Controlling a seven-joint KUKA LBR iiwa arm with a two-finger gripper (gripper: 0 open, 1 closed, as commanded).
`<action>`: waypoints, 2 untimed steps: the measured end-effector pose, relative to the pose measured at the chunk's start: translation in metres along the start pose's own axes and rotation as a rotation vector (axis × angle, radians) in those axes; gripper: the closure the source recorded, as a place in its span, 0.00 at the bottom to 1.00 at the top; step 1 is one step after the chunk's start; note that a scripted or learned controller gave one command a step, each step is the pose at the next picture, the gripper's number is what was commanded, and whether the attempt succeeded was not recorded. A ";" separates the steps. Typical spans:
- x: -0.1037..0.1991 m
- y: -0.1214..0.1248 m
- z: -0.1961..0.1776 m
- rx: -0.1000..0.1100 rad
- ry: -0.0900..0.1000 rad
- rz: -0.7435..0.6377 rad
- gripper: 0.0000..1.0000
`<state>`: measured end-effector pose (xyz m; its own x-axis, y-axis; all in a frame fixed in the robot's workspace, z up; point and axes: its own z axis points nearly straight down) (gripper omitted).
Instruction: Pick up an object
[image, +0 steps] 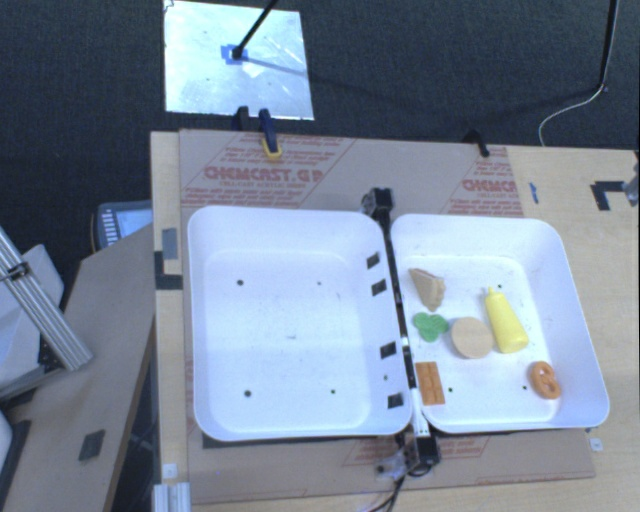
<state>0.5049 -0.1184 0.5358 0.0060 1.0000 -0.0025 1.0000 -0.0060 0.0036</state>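
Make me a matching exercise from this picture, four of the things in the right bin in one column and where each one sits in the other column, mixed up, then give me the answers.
Things:
1. yellow bottle
2. orange ring
3. green piece
4. orange block

Places:
A. near corner of the right bin, far from the divider
B. against the divider, near edge
C. right of the tan disc
D. left of the tan disc

Pairs: 1-C, 2-A, 3-D, 4-B

Arm (633, 188): small grey sliver at right edge (details too small).
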 end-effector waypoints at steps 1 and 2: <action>0.099 -0.019 0.000 0.000 0.005 -0.020 1.00; 0.168 -0.020 0.095 0.010 0.003 -0.018 1.00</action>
<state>0.4862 0.0492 0.4404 -0.0116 0.9999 0.0007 0.9999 0.0116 -0.0067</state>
